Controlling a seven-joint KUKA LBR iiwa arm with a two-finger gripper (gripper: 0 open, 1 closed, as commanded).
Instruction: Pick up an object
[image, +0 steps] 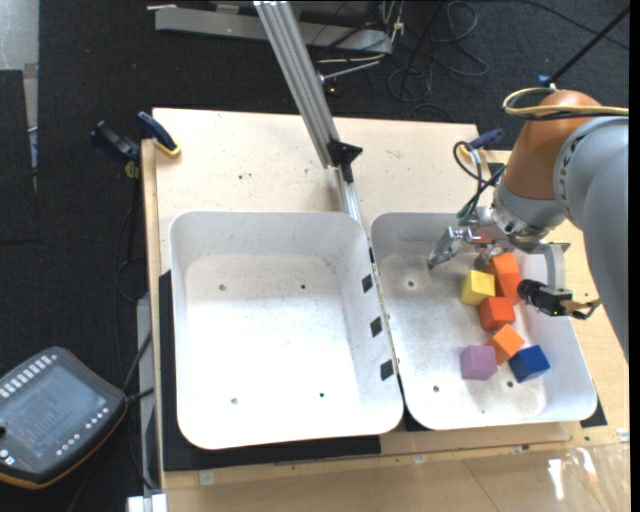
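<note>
In the right bin (420, 400), several blocks lie clustered toward its right side: a yellow block (478, 287), an orange block (506, 272) behind it, two more orange blocks (497, 312) (508, 340), a purple block (478, 362) and a blue block (528, 363). My gripper (455, 252) hangs low over the back of the right bin, just up and left of the yellow block. Nothing shows in its grasp. The grey arm with its orange band (545, 150) comes in from the upper right and covers the bin's back right corner.
The left bin (200, 300) stands beside the right one, separated by a raised divider (375, 300). A slanted metal rail (305, 85) runs down to the bins' back edge. A handheld pendant (50, 415) lies off the bench at the lower left.
</note>
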